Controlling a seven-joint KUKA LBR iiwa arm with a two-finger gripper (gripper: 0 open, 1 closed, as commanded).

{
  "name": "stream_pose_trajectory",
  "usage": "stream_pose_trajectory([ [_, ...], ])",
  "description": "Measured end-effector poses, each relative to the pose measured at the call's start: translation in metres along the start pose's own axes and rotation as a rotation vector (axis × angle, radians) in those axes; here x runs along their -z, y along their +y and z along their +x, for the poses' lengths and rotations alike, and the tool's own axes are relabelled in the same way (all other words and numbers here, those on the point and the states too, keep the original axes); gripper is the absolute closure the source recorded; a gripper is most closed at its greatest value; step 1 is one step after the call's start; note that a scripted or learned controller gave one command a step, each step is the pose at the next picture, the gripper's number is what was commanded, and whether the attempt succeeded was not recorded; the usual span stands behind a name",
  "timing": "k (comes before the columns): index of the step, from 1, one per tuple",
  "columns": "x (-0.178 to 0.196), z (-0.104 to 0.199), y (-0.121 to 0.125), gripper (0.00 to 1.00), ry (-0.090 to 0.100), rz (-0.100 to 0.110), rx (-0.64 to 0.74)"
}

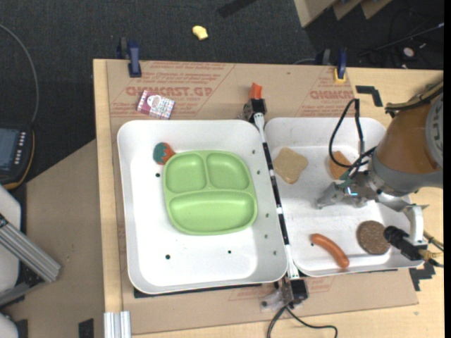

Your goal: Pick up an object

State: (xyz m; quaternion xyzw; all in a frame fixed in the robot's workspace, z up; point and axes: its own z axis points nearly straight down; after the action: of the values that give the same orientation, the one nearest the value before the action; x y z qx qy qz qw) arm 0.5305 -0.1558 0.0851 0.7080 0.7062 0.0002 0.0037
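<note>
Objects available for picking lie in the right bin [303,129], all around the fingers [337,196] of the grey arm [409,153], which reaches in from the right with its orange band above the wrist. The fingers sit low over the bin floor near its middle; how far apart they stand cannot be told, and nothing is visibly held between them.

Positions relative to the fingers:
- Tan bread slice [289,165]: to the left and slightly beyond, well apart.
- Sausage [330,249]: on the near side, apart.
- Brown round patty [371,236]: near side and to the right.
- Orange-brown item [340,163]: just beyond (partly hidden by a black cable).

The left bin [141,210] holds a green divided plate [209,192], with a small red-and-teal item [163,152] at its far left corner. Both bins rest on the table [197,83].
</note>
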Motion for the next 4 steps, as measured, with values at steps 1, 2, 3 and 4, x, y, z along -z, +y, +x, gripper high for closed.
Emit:
stream_pose_trajectory([
  [1,0.000,-0.061,0.076,0.00,0.006,0.001,0.004],
  [2,-0.001,-0.030,0.112,0.00,0.003,0.000,0.006],
  [3,0.011,-0.032,0.112,1.00,0.001,-0.003,0.005],
  [4,0.040,0.058,0.114,1.00,0.006,0.004,0.010],
])
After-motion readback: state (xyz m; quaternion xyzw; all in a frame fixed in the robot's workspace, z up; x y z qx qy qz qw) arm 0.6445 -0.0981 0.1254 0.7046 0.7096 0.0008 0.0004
